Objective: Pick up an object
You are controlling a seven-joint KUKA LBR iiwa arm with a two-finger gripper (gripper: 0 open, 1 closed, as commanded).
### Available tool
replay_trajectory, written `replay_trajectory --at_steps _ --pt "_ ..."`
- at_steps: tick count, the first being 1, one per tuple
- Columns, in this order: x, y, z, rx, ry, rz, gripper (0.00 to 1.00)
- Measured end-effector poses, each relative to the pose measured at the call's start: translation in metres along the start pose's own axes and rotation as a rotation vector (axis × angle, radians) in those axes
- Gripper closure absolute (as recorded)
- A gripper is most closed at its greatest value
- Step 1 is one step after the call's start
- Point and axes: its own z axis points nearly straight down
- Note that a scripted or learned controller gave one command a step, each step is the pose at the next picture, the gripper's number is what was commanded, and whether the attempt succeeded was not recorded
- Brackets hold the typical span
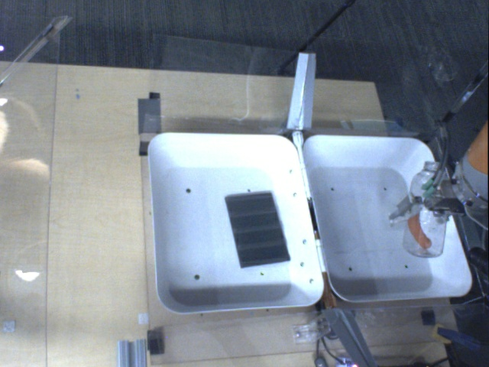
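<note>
Two white bins (164, 205) on wooden bench (84, 205).

A clear glass cup (425, 234) with something orange inside sits at the right bin's (359, 228) right side.

One fixed overhead camera, slanted down on both bins (229, 147).

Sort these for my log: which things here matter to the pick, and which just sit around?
In the job: gripper; clear glass with something orange inside; right bin.
Lying about: dark ribbed pad; left bin.
</note>
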Motion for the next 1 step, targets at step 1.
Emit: replay_trajectory --at_steps 1 --pt "-0.0195 0.0321 0.1021 -0.012 -0.004 -0.105 0.00"
